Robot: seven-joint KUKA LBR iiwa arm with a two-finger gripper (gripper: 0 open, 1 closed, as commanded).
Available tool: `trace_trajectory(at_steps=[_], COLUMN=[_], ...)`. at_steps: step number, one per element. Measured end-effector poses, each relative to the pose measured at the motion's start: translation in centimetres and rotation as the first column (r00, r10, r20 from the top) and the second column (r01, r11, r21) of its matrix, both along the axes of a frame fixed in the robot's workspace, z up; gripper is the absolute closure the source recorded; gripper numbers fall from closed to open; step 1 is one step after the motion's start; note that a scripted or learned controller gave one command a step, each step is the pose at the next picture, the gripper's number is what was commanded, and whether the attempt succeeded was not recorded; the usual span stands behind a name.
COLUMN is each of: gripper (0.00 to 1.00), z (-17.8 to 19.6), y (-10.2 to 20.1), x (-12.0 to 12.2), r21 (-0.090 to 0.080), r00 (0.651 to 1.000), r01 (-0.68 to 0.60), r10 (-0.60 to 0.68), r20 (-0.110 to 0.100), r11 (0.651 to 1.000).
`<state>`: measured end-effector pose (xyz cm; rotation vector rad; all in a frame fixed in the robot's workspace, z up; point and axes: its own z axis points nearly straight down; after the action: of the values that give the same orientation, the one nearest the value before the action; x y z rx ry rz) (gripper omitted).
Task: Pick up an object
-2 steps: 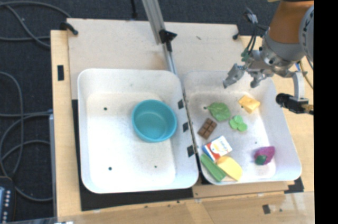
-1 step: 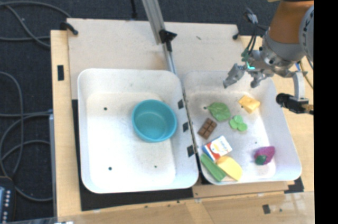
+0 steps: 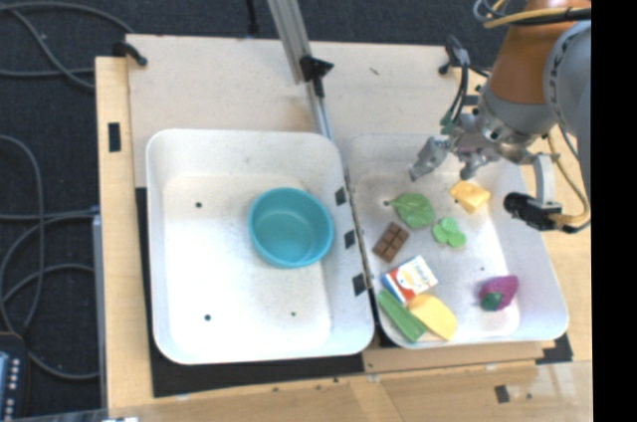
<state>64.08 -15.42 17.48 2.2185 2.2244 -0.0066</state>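
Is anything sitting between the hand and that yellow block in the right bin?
Nothing visible does. The hand hangs over the upper part of the right bin, and the yellow block lies just below and to its right with only bare bin floor between. The green leaf piece sits off to the left.

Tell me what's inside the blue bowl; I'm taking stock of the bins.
The blue bowl in the left bin shows just its blue inner surface, holding nothing; beneath it, the bin floor is covered.

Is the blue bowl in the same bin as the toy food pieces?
No, the blue bowl sits alone in the left bin, while the toy food pieces lie in the right bin.
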Motion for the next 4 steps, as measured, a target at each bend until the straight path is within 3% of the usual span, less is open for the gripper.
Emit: trace_trajectory(at_steps=[2,3,4], gripper=[0.0,1.0,1.0], z=[-7.5,-6.2,0.3], y=[-0.1,-0.2,-0.6], x=[0.1,0.3,0.2], r21=[0.0,0.0,0.002], r00=[1.0,1.0,1.0], r01=[0.002,0.001,0.004], r10=[-0.002,-0.001,-0.004], r20=[0.001,0.007,0.011], r11=[1.0,1.0,1.0])
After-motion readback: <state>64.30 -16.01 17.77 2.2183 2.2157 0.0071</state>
